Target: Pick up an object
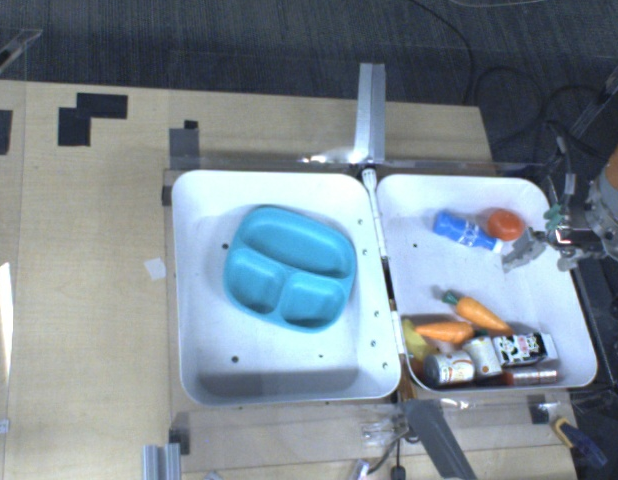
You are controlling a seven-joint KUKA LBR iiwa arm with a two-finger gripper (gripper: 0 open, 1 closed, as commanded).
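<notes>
The right bin [459,193] holds a blue can [463,230] lying on its side, with an orange-red ball [505,224] touching its right end. Along the bin's front lie two toy carrots [476,312] [444,332], a yellow piece [414,340], a small tin [452,370], a black-and-white carton [516,348] and a dark bottle [529,375]. My gripper [545,255] hangs over the bin's right side, just right of and below the ball. Its fingers [519,251] are spread open with nothing between them.
In the left bin [204,298] sits a blue divided plate [287,266]. A metal post [371,108] rises behind the seam between the bins. Cables [549,118] trail at the back right, and the arm's body [609,208] crosses the right bin's rim.
</notes>
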